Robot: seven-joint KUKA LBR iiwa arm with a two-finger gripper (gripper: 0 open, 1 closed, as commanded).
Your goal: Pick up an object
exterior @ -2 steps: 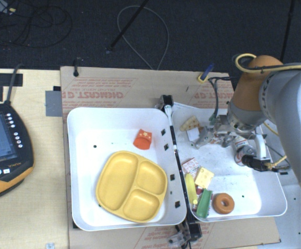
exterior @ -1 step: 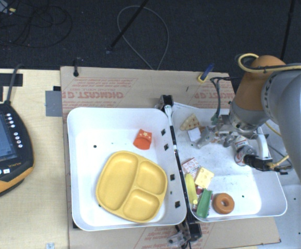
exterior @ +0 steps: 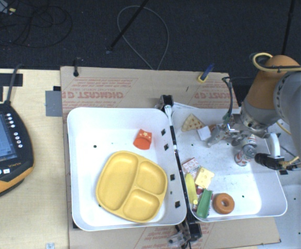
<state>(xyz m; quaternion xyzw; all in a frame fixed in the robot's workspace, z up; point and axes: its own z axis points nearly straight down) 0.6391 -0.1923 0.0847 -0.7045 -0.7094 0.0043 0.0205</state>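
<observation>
My gripper hangs low over the back of the right bin, reaching in from the right below the orange-banded wrist. A small grey-white block lies just to its left, close to its tip. A pizza-slice toy sits at the back left of that bin. Toward the front lie a brown donut, a green stick, a yellow cheese-like piece and a pink card. A small red-and-white can stands below the gripper. I see nothing held.
The left bin holds a yellow divided plate and an orange cube. A black divider clip runs between the bins. A teach pendant lies on the bench at far left.
</observation>
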